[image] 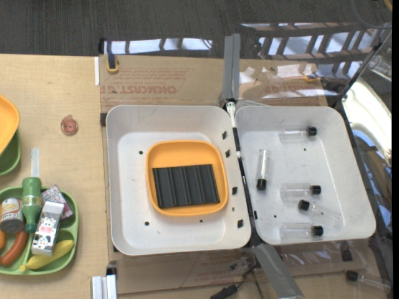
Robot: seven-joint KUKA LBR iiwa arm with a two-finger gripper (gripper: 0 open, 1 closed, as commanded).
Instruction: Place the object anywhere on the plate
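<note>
Wooden bench [56, 86], dark carpet behind it, brown cardboard [162, 87] laid under two shallow white bins set side by side. At the far left a green tray [62, 254] of toy food is noted, well apart from the work.

Left bin [124, 185]: one yellow-orange plate [187, 147] is seated near the middle, squarish with rounded corners. A dark ribbed pad [186, 186] is carried on it, covering most of its floor.

Right bin [349, 167]: five small clear tubes with black caps are scattered flat on the floor, none touching another.
- The vertical tube [262, 167] is found nearest the plate, just beyond the shared bin wall, its long axis running toward and away from the camera, cap at the near end.
- The top tube [296, 131] is laid crosswise, cap to the right.
- Two middle tubes [298, 192] are set close together, roughly crosswise.
- The bottom tube [298, 231] is laid crosswise by the near wall, cap to the right.

Which tube is meant as the object cannot be told. All are thin, glassy and faint against the white; rolling is judged likely if one is nudged across its axis.

The deciding relation: every tube lies on the arm's entry side, and the plate lies leftward of them across the divider. A grasp closed across the short axis is judged necessary, followed by a carry leftward. Task judged not yet begun; nothing from the right bin is resting on the plate.
</note>
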